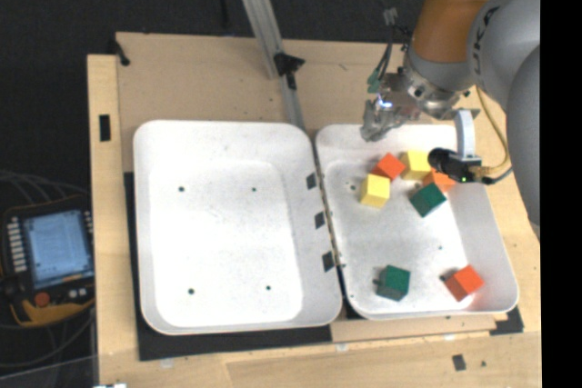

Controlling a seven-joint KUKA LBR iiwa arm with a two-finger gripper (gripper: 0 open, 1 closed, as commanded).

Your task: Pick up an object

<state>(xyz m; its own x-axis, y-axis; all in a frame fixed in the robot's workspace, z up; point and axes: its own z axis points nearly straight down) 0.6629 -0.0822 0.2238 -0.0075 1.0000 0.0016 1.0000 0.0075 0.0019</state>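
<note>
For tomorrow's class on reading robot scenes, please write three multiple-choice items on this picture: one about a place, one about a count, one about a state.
1. Which bin holds the blocks?
A. the left bin
B. the right bin
C. both bins

2. How many green blocks lie in that bin?
A. one
B. two
C. four

3. How does the gripper stand to the blocks?
A. above the bin's far edge, apart from them
B. lifting a yellow block clear of the bin
C. pressed on a green block at the near edge

Answers:
1 B: every block lies in the right bin.
2 B: one green block lies mid-bin, the other green block near the front.
3 A: the gripper hangs over the far rim, with the nearest orange block apart from it.
</note>
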